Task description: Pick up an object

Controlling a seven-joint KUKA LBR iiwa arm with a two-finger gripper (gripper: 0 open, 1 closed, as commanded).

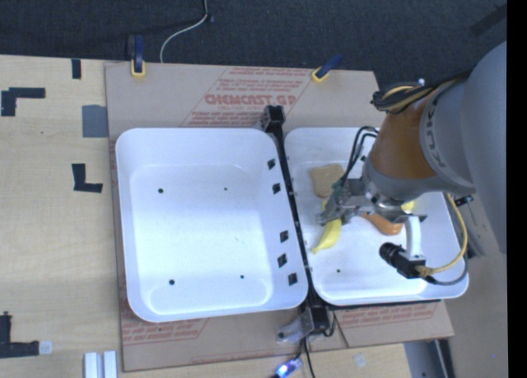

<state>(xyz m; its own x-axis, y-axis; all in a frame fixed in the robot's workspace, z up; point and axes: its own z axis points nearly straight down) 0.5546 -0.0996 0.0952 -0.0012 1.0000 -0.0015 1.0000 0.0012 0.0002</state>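
Note:
In the right bin lie a yellow banana-shaped piece, a tan block and an orange piece partly under the wrist. My gripper reaches down into the right bin, just above the upper end of the yellow piece and below the tan block. Its fingers sit close to the yellow piece's tip, and the wrist hides how they stand.
The left bin lies beside the right one, split from it by a black divider with clips. A black and yellow cable fitting hangs from the wrist over the right bin's near side. Cardboard lies under both bins.

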